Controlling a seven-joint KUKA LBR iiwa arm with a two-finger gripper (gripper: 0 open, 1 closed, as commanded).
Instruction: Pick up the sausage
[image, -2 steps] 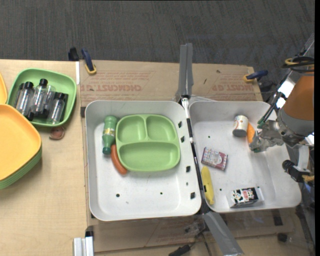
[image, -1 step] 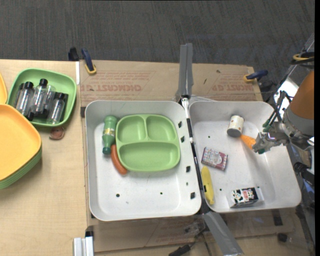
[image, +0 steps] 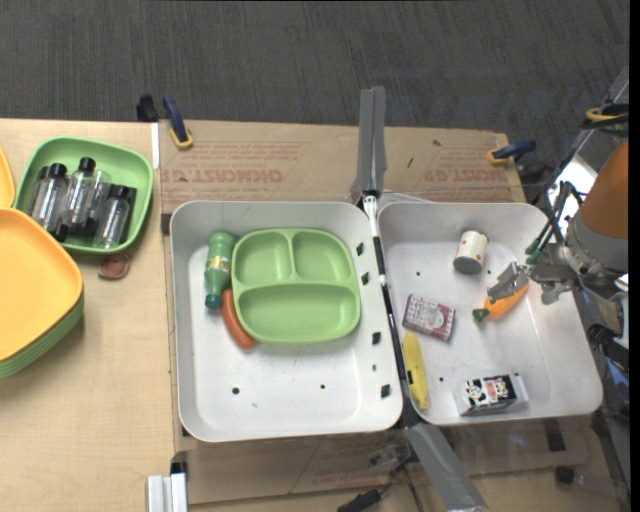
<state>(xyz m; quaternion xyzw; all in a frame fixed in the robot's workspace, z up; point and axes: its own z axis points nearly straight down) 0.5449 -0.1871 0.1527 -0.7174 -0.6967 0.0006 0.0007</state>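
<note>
Over the right bin (image: 570, 395) your gripper (image: 512, 280) hovers by a toy carrot (image: 503, 299); finger state I cannot tell. Your sausage (image: 237, 319) lies untouched in the left bin (image: 290, 405), against the green tray (image: 295, 284); everything remains undone.

The divided green plate (image: 296, 285) looks smooth matt plastic; the white bins (image: 290, 400) glossy plastic; the bench (image: 80, 430) bare wood.

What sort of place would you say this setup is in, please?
Probably a robotics lab bench: two white bins of toy food, such as a sausage and carrot, cardboard held by clamps, with the gripper reaching in.
</note>
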